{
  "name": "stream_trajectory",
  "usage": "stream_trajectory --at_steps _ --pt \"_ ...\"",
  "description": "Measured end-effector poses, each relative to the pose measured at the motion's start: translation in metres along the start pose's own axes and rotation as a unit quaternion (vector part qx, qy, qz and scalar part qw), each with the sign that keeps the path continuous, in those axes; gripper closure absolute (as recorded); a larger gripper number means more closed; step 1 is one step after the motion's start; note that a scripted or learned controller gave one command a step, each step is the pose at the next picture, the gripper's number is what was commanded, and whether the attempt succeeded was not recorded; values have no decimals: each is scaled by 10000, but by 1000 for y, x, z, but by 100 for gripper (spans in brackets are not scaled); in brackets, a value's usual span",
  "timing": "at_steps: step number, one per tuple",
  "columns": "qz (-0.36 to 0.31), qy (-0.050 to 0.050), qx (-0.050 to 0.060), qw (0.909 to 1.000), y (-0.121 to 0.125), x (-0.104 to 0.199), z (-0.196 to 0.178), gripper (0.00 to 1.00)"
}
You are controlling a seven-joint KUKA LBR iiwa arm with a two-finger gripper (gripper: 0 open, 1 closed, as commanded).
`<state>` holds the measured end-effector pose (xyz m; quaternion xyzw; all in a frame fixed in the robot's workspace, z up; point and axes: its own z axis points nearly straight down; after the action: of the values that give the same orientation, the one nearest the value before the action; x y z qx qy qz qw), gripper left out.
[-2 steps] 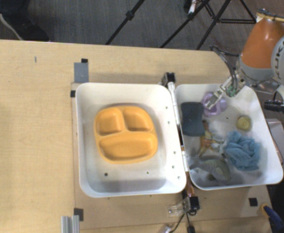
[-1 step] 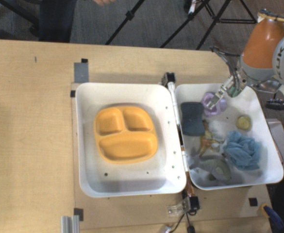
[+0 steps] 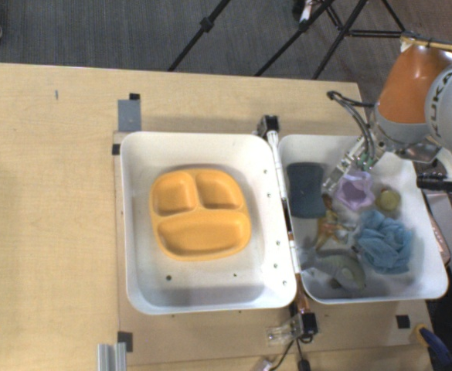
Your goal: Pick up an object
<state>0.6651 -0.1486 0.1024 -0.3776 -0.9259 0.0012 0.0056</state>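
Hand (image 3: 349, 170) hovers over the lilac cup (image 3: 356, 191) in the right bin (image 3: 434, 284).

A pale wooden bench (image 3: 48, 207) carries two shallow white bins side by side, touching: the left bin (image 3: 133, 230) and the right bin (image 3: 430, 273). Small grey brackets (image 3: 129, 114) sit at the corners.

Pale purple cup (image 3: 356, 191) (upright, mouth up) in right bin (image 3: 434, 273); near blue cloth (image 3: 385, 240).

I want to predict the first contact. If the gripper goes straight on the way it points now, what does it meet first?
Most likely the purple cup: the gripper points down-left, just above it. Depth is unclear from this slanted view.
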Motion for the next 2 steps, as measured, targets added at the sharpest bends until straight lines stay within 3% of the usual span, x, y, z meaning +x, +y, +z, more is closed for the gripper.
stream_trajectory --at_steps 1,2 --pt "-451 -94 -77 9989 1 79 13 0" --pt "-446 -130 -115 9989 4 77 -1 100"
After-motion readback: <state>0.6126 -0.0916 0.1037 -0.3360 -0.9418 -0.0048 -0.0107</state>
